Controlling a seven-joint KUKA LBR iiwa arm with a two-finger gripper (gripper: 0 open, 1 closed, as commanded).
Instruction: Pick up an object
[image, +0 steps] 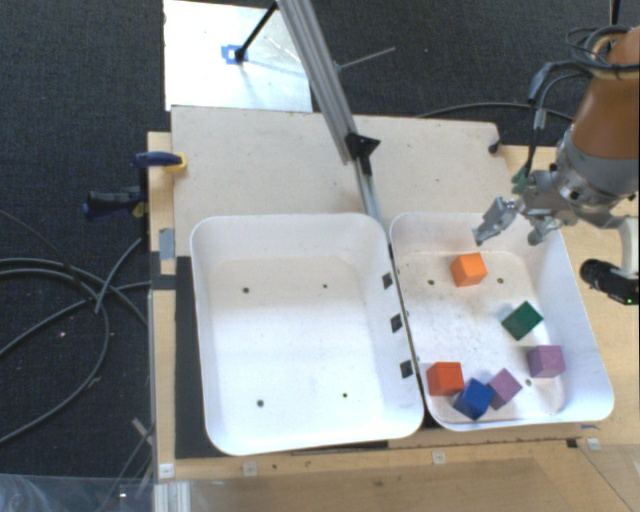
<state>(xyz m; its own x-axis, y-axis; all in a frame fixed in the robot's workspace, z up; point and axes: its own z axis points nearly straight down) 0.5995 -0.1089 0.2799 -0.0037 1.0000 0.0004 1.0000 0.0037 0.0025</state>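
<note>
While the arm (605, 110) reaches in from your right, its gripper (518, 223) hangs over the far edge of the right bin (583, 300), and you can see its two fingers spread apart with nothing between them. One finger (493, 220) points down toward the bin's far-left part, the other (545, 229) sits further right, near the bin's far rim.

Look in the right bin for all the blocks. The orange cube (468, 269) lies nearest the gripper, just below and a little left of the fingers, apart from them and alone on the bin floor. The green cube (522, 321) sits toward the middle right. Near the front you find the rest: a red-orange cube (445, 378) by the left wall, a blue cube (474, 397) just beside it, a small purple cube (505, 385) touching or nearly touching the blue one, and a larger purple cube (546, 360) further right, near the front-right wall.

The left bin (215, 300) lies side by side with the right one, their inner rims meeting. A slanted metal rod (325, 75) crosses the board (270, 160) behind the bins and ends near that shared edge. A blue and yellow clamp (135, 180) grips the board's left edge, and cables (60, 290) trail over the dark floor on your left.
</note>
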